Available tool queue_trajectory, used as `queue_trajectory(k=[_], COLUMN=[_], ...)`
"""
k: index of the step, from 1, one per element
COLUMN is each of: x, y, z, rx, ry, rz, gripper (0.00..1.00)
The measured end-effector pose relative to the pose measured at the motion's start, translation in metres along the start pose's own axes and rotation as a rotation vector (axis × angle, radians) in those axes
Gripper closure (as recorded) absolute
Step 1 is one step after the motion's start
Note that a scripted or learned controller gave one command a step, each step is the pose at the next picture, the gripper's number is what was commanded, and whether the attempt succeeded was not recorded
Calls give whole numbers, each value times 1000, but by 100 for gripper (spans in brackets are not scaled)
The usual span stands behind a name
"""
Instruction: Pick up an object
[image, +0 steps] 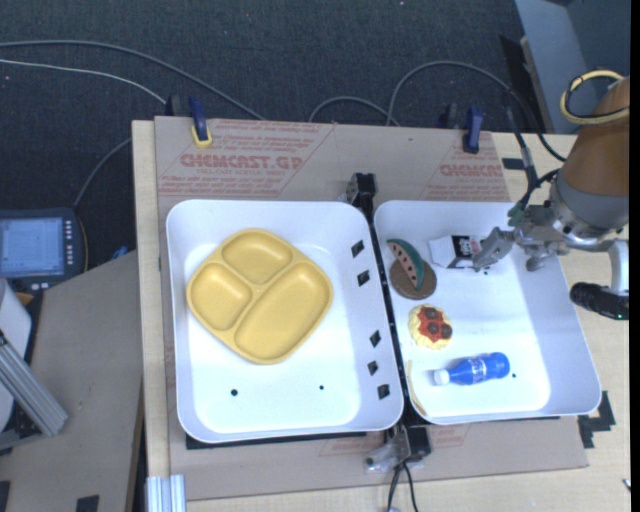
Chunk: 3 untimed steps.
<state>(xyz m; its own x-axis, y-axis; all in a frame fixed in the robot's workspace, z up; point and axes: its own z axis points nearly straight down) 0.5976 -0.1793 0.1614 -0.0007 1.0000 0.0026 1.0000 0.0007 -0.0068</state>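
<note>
Fingers (488, 252): spread apart, gripping nothing, poised over the right white bin (560, 330).
Small black-and-white card (452, 249): just left of the fingers.
Brown-and-green watermelon-slice toy (409, 267): further left.
Yellow pizza-like toy (431, 326): below-left.
Blue plastic bottle (474, 370): lying well below.
Yellow divided plastic plate (259, 295): far left, in the left white bin (200, 400).

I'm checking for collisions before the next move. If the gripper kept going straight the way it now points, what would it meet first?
The gripper points toward the view's left, and the small black-and-white item lies right ahead of it, so that likely comes first. Past it lies the watermelon slice. Height above the right bin is unclear, so it might pass over.
</note>
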Motion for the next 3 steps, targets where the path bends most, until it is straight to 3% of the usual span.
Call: queue_trajectory(k=[1,2,3], x=[8,7,16], y=[-5,-3,-7], z=[47,32,-18], rx=[-1,-8,-12], ry=[0,-1,-4], rz=[1,1,-1], gripper=[0,100,100])
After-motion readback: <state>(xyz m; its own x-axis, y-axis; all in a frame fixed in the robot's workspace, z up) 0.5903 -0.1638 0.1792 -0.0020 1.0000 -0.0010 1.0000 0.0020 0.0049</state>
